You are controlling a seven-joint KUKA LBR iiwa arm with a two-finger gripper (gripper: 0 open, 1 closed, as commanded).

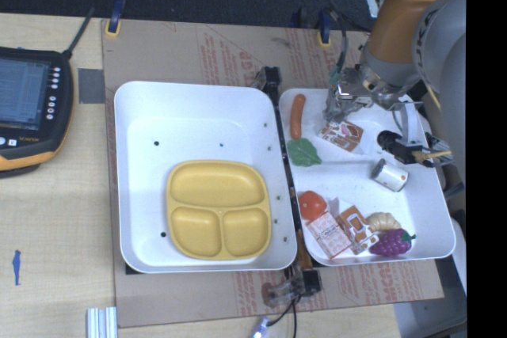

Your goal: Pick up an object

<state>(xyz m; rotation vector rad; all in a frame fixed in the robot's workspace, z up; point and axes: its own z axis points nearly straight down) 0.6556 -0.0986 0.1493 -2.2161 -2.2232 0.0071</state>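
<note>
- I see the gripper low in the right bin, far end; whether it grips anything, I cannot tell.
- Red-and-white packet directly beneath it.
- Sausage and green leaf to its left.
- Yellow tray in left bin.

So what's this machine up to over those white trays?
A robot arm reaches in from the right, its gripper low over the right bin, just above a small red and white packet. Nothing is visibly lifted yet. Toy foods lie around: a sausage, a tomato, grapes. The left bin holds a yellow divided tray.
</note>
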